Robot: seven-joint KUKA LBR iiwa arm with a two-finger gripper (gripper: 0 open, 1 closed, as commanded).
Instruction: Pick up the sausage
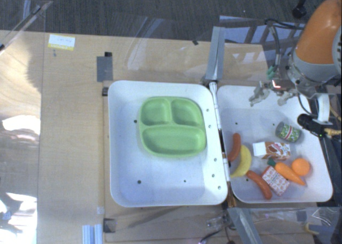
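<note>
I see sausage [234, 147] at right bin's [240, 195] left wall, well apart from gripper [271, 94]; fingers spread, nothing held.

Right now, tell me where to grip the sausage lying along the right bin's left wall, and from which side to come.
Grip the sausage on its upper half, coming straight down from above and closing across its narrow width. It lies flat and lengthwise along the wall, and the banana presses against its lower right side, so the top end probably offers more room.
</note>
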